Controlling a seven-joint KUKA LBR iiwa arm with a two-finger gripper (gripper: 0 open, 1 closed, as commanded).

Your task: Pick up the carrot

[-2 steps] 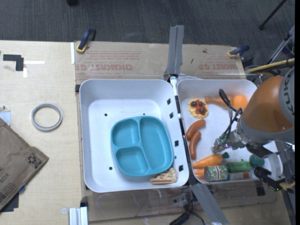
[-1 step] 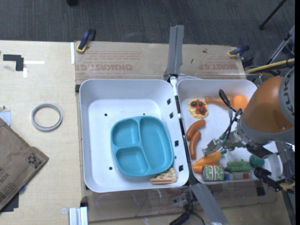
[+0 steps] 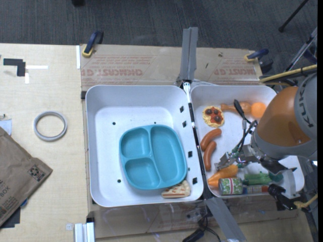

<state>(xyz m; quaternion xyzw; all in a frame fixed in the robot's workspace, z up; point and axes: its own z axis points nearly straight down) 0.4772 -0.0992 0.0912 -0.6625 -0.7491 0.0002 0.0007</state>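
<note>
Hand [image 3: 228, 160] above carrot [image 3: 222, 174], cardboard [image 3: 151, 64] printed "CHEMCEL"

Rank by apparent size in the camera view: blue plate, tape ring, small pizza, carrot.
1. blue plate
2. tape ring
3. carrot and small pizza: look similar; the carrot is partly covered, so unranked.

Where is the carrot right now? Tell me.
The carrot lies in the right bin, near its front left corner, just below the two sausages and against the green-labelled can, with the gripper right above it.
</note>
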